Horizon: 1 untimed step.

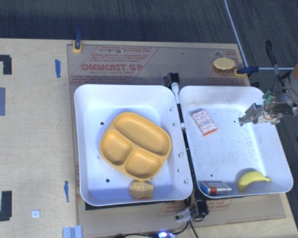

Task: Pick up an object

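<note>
Claw point(250, 115): reached in from the right, hanging over the upper right part of the right bin point(268, 148); nothing sat between its tips. Whether the claw stood apart or together could not be told from where I stood.

Small packet point(204, 121), white with red print: lay flat on the right bin's floor, well to the left of the claw and at about its level.

Banana point(252, 179), yellow: lay in the near right corner of the same bin, well below the claw.

Tube-like item point(216, 187), red, blue and silver: lay along the near wall of that bin, just left of the banana, below and to the left of the claw.

Yellow divided tray point(134, 145), three compartments: lay in the left bin point(89, 103), far to the left of the claw.

Tan ribbed object point(140, 189): touched the tray's near edge, in the left bin.

Both bins stood side by side on the desk point(30, 133).
</note>
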Tool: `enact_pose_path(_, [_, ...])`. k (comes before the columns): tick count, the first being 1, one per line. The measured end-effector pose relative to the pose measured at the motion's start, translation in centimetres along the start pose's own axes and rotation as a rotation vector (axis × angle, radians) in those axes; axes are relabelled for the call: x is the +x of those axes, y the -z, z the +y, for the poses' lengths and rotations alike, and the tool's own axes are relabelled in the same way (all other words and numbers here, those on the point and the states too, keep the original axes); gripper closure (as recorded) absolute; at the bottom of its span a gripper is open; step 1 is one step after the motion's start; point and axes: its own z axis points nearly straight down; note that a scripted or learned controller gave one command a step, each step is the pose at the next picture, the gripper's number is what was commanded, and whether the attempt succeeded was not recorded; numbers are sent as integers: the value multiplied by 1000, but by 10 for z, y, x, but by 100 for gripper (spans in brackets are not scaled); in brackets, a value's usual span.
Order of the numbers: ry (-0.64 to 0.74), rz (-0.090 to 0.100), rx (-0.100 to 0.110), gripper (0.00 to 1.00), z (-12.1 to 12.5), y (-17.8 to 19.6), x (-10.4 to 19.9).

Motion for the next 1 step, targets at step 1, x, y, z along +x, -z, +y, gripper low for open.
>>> enact_pose_path(1, [-1,-2,-12,0,56,-132,31])
